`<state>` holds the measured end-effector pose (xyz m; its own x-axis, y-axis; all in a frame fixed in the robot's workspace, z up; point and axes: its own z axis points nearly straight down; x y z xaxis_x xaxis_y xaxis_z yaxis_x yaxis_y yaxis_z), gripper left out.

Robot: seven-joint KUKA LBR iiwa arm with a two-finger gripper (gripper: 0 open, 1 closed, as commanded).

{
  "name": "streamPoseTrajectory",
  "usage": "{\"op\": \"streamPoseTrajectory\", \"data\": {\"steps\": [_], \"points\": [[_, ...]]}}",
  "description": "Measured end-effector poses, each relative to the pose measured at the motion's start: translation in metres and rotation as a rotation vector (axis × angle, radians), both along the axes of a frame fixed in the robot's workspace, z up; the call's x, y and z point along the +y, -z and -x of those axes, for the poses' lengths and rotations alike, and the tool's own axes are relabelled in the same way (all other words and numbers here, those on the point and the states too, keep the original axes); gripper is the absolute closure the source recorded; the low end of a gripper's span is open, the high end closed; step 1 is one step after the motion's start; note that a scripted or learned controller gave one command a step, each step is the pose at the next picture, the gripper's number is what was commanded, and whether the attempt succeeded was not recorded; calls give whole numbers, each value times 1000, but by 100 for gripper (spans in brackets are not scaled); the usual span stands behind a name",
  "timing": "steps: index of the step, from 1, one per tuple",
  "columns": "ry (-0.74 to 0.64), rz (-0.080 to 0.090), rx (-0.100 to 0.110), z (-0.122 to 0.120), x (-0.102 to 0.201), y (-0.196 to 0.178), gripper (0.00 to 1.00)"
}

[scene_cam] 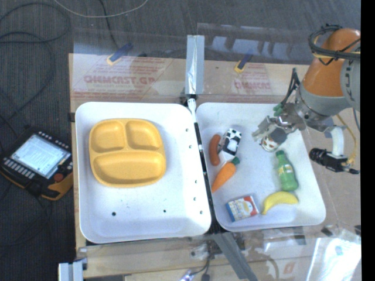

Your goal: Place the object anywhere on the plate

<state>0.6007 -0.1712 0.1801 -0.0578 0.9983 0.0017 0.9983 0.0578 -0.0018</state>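
Camera view, "CHEMCAST GP" printed on bench sheet (120, 79), yellow plate (126, 151)

1. The plate (126, 152) is yellow with rounded corners and three compartments, two small ones on its far side and one wide one on its near side. It lies flat.
2. It sits in the left white bin (105, 215), toward the bin's far left part.

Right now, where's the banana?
The banana lies in the right bin, near its front right corner, between the small carton and the green bottle.
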Motion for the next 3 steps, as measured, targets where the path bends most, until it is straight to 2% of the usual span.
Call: {"op": "streamPoseTrajectory", "data": {"steps": [1,2,3], "points": [[-123,2,1,-17,87,-16,100],[-142,1,2,-11,184,-35,100],[-115,3,2,-36,302,-59,100]]}}
